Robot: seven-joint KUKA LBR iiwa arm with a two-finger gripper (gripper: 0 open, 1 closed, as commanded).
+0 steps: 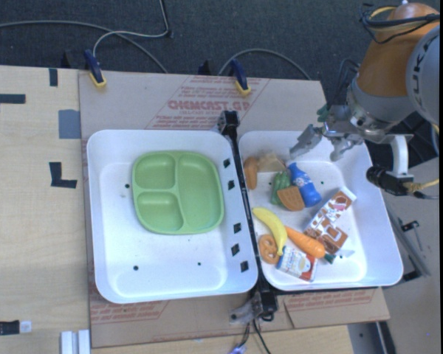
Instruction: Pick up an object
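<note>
One banana (pixel 272 228), diagonal, tip lower-right

Two white bins: left bin (pixel 103 220), right bin (pixel 376 257). One green divided plate (pixel 179 192), in the left bin. All other items lie in the right bin: one banana (pixel 272 227), one carrot (pixel 306 242), one blue bottle (pixel 304 184), two printed cartons (pixel 331 220) (pixel 295 265), one pretzel (pixel 267 248). Two blue clamps (pixel 94 68) (pixel 239 77) beyond the plate.

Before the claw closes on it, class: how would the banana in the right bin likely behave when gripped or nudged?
The banana looks like a smooth toy, so probably light, stiff and a bit slippery. Its curved shape suggests that it may pivot or rock if nudged. It lies against the carrot and pretzel, so pushing it would likely shift those too.
</note>
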